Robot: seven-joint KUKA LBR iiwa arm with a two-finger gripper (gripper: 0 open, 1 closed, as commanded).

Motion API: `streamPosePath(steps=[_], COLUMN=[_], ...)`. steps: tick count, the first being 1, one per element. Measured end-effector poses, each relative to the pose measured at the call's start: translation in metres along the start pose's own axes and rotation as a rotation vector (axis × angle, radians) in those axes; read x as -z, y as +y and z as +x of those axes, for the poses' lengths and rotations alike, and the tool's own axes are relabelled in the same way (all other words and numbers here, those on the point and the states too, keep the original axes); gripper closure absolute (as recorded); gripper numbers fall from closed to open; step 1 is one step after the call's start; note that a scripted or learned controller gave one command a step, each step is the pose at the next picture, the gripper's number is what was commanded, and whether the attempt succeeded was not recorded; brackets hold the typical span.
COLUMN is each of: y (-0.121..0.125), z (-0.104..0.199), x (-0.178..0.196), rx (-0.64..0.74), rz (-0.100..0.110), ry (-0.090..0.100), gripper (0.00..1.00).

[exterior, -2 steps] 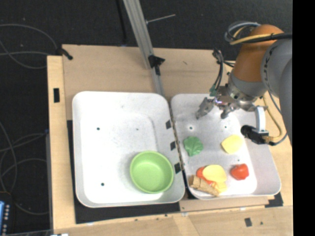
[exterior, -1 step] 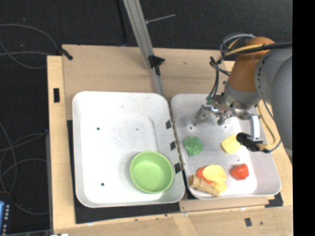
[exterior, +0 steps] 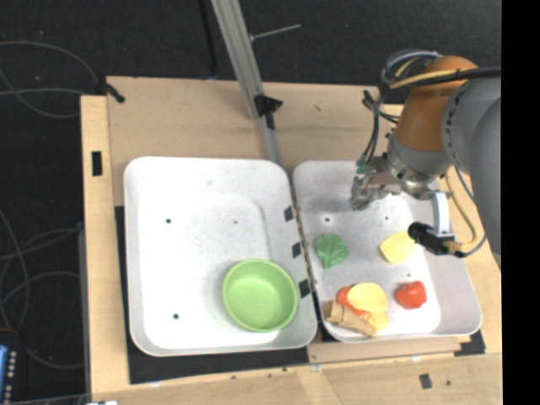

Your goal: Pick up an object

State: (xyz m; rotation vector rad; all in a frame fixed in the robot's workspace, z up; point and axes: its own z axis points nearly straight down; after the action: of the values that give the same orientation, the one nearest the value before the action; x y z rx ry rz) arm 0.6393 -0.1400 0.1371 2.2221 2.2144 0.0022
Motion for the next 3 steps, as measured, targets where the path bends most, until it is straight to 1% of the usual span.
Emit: streamPosePath(steps=[1,2,3], y=[0.002,0.009,0.01], z=[0.001,0.004,0.004], x=[0.044,0.106,0.122], rx=[0.004,0.007,0.008], rz=[-0.002,-0.004,0.001], ry=[0.003,0.002,0.003], gripper=[1.0,1.0,1.0])
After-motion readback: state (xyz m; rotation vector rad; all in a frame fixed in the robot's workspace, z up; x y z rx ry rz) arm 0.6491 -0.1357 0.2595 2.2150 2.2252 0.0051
